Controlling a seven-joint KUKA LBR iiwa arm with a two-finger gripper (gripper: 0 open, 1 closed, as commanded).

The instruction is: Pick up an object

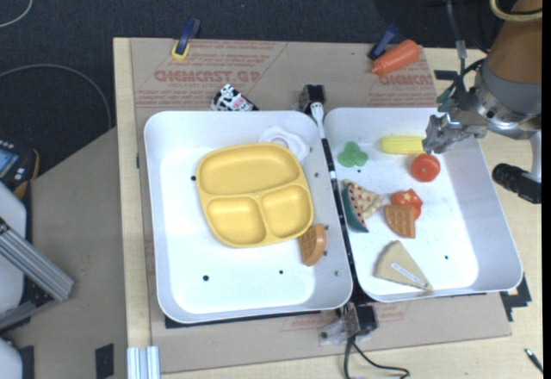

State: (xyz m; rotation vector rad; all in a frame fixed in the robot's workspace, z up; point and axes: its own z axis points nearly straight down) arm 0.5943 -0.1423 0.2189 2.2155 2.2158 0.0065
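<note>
You have the table (129,196) filling most of the frame, with two white bins side by side on it. The left bin (172,265) holds a yellow divided plate (254,195) at its middle, and a small brown piece (313,244) leans near the bin's right wall. The right bin (482,231) holds the loose toy food, which is likely why the arm (516,59) comes in at the upper right. Its gripper (439,138) hangs low over the bin's upper right part, just above a red tomato (424,167) and beside a yellow corn cob (401,144). You cannot tell from here how the fingers are set; nothing is seen between them.
</note>
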